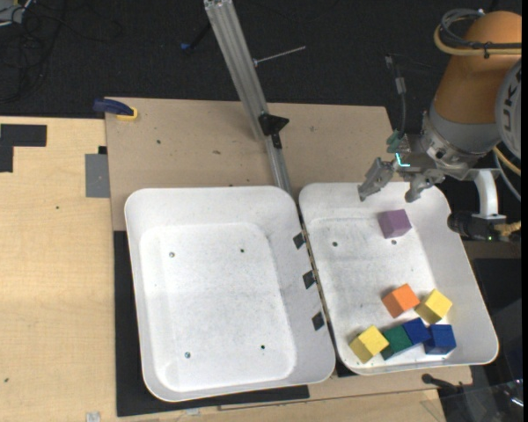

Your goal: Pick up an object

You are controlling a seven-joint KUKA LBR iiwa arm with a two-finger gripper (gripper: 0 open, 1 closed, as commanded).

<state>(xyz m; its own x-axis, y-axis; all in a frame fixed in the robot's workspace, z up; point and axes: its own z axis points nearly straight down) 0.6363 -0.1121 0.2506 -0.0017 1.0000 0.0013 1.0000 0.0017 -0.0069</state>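
Purple block [393,223] just below open hand [397,186], apart

A pale plywood worktop [194,143] fills the middle of the view, with a lighter wooden panel [35,262] beside it on the left bearing black shapes [13,143]. A slanted aluminium rail [242,69] rises from the worktop. Behind lies dark floor [114,33] with loose cables [9,3].
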